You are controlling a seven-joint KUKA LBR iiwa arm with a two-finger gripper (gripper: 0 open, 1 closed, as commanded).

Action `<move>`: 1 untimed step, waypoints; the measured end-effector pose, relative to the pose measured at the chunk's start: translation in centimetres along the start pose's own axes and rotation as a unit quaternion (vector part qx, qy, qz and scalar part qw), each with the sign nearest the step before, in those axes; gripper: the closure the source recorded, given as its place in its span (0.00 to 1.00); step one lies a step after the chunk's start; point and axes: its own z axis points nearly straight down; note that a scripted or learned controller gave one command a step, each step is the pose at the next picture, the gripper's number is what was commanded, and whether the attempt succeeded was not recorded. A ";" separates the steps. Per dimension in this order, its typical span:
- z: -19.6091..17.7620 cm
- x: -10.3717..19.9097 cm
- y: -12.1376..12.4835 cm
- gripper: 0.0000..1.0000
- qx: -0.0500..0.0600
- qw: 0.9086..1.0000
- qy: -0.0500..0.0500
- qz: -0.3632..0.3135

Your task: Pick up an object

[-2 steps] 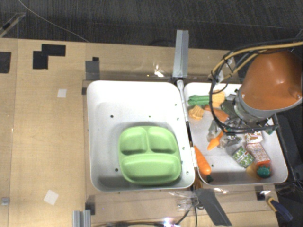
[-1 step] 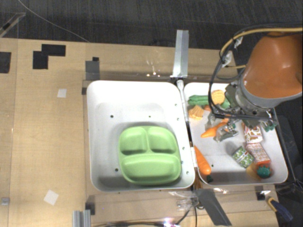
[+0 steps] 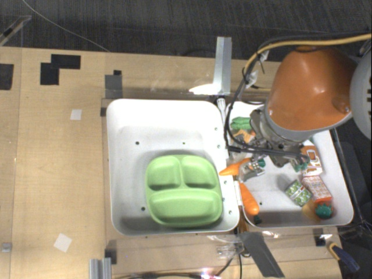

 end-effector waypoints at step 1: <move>8.1 -5.3 4.4 1.00 -0.002 1.000 0.004 0.003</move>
